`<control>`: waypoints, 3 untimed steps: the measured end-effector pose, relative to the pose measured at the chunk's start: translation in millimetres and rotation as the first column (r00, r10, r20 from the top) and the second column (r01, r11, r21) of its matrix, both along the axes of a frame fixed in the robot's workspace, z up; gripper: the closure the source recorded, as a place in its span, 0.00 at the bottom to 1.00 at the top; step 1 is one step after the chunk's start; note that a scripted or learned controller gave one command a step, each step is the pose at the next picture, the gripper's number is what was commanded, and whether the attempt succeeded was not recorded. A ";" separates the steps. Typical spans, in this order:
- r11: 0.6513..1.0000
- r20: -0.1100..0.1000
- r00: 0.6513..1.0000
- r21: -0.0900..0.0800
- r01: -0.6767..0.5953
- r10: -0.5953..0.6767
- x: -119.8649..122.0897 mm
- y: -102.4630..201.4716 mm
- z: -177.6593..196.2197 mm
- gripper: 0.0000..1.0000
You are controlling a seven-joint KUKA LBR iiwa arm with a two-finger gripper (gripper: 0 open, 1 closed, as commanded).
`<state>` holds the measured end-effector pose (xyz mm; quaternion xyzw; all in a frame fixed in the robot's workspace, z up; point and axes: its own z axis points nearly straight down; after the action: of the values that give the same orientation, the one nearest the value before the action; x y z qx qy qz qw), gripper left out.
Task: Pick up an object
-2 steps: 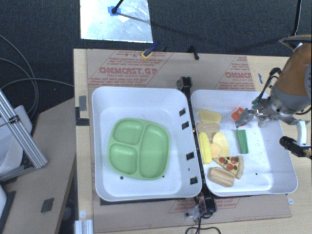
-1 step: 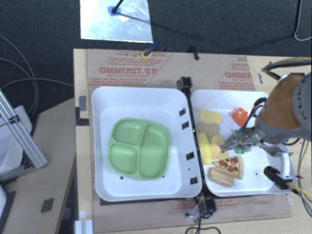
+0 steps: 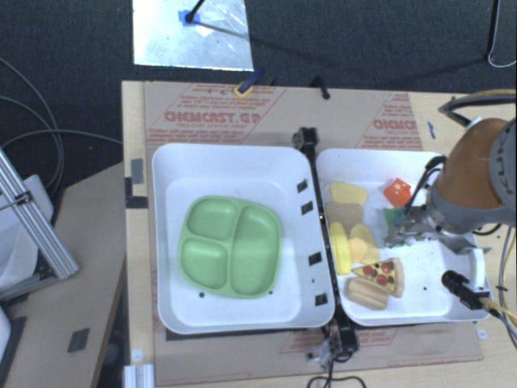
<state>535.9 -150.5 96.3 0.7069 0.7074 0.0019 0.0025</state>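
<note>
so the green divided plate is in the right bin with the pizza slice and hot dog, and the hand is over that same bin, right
Not quite. The camera view shows the green divided plate in the left bin. The pizza slice and hot dog do lie in the right bin, and the hand is over that bin.

On the worktop (image 3: 355,107) two bins sit side by side. The left bin (image 3: 174,297) holds a divided plate (image 3: 231,246). In the right bin (image 3: 420,307), a pizza slice (image 3: 383,274) lies just behind a hot dog (image 3: 367,295), with the gripper (image 3: 397,233) nearby.
</note>
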 end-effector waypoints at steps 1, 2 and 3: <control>1.000 0.001 1.000 -0.004 0.001 -0.001 53.3 -59.3 -11.2 1.00; 1.000 -0.003 1.000 0.000 -0.004 0.004 82.7 -55.8 -11.2 1.00; 1.000 -0.001 1.000 -0.001 -0.006 0.006 82.8 -56.0 0.4 1.00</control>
<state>618.8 -206.5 96.6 0.7048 0.7094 0.0013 0.0026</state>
